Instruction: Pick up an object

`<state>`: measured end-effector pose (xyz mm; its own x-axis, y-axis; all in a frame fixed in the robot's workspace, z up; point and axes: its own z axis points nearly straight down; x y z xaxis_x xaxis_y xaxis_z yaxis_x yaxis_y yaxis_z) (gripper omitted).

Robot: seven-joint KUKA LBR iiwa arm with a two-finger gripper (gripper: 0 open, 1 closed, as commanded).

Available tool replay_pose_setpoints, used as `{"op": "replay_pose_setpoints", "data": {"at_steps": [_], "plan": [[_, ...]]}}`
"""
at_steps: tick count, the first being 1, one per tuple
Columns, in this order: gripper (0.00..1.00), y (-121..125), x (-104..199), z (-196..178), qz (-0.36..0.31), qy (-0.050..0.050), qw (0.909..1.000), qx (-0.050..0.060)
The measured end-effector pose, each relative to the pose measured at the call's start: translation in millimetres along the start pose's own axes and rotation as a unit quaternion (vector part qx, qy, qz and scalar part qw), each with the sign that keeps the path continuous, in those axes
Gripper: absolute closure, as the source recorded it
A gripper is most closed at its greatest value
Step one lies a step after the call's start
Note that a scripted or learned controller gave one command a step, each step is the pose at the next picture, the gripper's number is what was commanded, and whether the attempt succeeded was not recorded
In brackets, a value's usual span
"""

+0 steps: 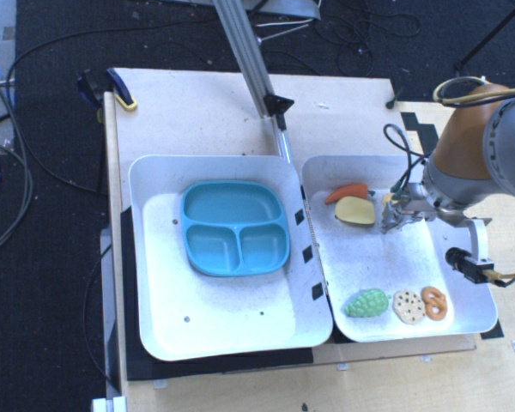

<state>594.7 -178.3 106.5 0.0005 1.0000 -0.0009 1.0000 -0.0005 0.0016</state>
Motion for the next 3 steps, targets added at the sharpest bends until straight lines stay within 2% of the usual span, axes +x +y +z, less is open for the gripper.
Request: {"op": "replay_pose_setpoints", "data": {"at_steps": [2, 3], "plan": [[1.0, 6, 0, -111, -0.001, 0.0, 1.0, -0.001], [1.0, 14, 63, -117, -0.004, 0.001, 1.0, 0.0]]}}
